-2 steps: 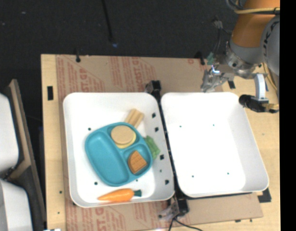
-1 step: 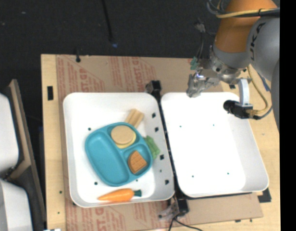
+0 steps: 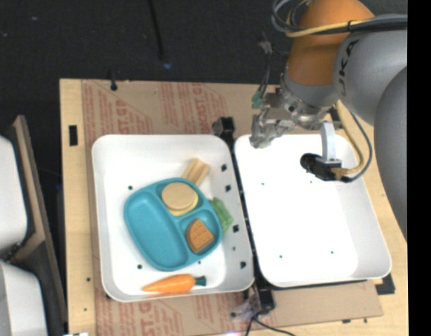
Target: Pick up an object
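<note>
A pale bench carries two white bins against a dark floor. The gripper hangs over the far left corner of the right bin; I cannot tell its state. To pick well, it should cross to the left bin, where the carrot lies alone at the near edge. The blue tray crowds the cookie and toast.

green item | partly hidden behind blue tray | identity unclear
</note>
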You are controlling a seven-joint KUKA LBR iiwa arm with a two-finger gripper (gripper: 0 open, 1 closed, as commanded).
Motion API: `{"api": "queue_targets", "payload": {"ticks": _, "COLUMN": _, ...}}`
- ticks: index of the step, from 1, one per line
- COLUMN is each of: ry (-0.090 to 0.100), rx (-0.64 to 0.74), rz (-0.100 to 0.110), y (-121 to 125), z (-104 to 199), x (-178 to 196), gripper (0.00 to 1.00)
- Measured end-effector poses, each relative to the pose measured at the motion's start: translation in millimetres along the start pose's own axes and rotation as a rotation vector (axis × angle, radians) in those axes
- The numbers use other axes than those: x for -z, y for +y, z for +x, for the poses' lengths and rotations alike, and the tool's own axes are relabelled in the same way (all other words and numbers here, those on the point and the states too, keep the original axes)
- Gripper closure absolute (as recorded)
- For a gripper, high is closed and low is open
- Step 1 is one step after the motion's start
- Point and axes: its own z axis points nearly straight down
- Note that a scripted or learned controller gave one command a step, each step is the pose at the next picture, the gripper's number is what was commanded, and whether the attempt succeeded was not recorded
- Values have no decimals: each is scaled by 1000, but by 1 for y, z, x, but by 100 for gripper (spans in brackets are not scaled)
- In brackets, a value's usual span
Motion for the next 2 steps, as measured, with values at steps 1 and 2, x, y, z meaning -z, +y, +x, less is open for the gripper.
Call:
{"api": "queue_targets", "payload": {"ticks": 1, "ry": 1, "rx": 2, "rz": 0, "y": -23, "z": 57, "x": -2, "gripper": 100}}
{"api": "queue_targets", "payload": {"ticks": 2, "ry": 0, "rx": 1, "rz": 0, "y": -32, "z": 108, "x": -14, "gripper": 100}}
